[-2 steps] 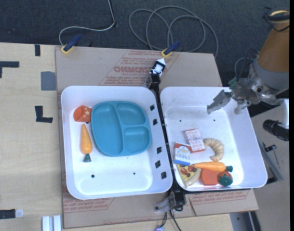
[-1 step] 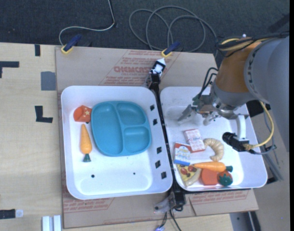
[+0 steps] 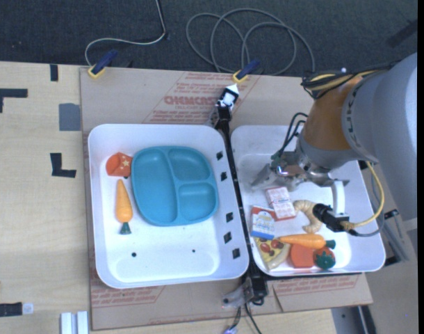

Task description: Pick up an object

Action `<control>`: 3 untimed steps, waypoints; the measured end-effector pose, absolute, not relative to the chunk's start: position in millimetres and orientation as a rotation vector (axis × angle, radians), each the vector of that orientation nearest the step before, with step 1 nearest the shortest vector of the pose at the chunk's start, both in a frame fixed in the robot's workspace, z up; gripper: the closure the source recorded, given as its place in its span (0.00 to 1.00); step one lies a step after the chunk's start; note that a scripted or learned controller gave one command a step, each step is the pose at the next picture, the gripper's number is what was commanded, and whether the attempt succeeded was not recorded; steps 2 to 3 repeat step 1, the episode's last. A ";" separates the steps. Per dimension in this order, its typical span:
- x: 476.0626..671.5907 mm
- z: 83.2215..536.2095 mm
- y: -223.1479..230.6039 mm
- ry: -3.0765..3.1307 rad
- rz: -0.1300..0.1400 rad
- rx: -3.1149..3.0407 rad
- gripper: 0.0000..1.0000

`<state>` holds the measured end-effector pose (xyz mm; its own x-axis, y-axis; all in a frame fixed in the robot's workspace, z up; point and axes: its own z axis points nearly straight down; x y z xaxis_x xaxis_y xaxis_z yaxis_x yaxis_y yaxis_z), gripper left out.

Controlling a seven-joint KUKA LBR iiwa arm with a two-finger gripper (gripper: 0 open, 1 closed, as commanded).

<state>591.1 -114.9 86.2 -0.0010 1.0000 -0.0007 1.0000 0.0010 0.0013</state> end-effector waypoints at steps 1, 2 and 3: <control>577.5 86.6 -109.5 2.217 0.003 2.217 0.00; 577.5 86.6 -109.5 2.217 0.003 2.217 0.00; 577.5 86.6 -109.5 2.217 0.003 2.217 0.00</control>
